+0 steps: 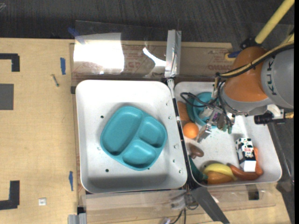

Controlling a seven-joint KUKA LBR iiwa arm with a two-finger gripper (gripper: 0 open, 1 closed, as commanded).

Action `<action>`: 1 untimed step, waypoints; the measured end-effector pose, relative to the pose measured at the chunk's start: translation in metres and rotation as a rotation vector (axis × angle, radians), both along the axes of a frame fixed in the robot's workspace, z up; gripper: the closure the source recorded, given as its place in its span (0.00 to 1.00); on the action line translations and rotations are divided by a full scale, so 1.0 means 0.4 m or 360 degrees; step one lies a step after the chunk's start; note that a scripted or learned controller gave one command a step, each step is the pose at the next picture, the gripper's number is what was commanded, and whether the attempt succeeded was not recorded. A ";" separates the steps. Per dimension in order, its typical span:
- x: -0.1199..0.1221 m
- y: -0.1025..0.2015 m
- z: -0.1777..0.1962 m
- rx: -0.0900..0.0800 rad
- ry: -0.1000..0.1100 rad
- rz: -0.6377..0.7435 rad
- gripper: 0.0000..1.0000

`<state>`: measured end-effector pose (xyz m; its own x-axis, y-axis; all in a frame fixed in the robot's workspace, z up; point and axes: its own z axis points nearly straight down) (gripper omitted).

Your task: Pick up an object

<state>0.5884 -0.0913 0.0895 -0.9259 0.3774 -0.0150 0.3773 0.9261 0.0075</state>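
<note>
tool hung low in the right white bin, just beside a small orange ball; its opening could not be told, nothing seen held. risk: crowding by a teal bowl could deflect the grasp.

Lay scattered in the right bin: orange ball by the left wall, yellow banana and orange carrot along the near edge, black-and-white cow figure upright beside a white block.
</note>
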 end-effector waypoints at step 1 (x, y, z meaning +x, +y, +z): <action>-0.122 -0.099 -0.001 -0.0009 0.0001 0.0118 0.00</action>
<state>0.5396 -0.1309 0.0892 -0.9514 0.3074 -0.0160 0.3075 0.9516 0.0020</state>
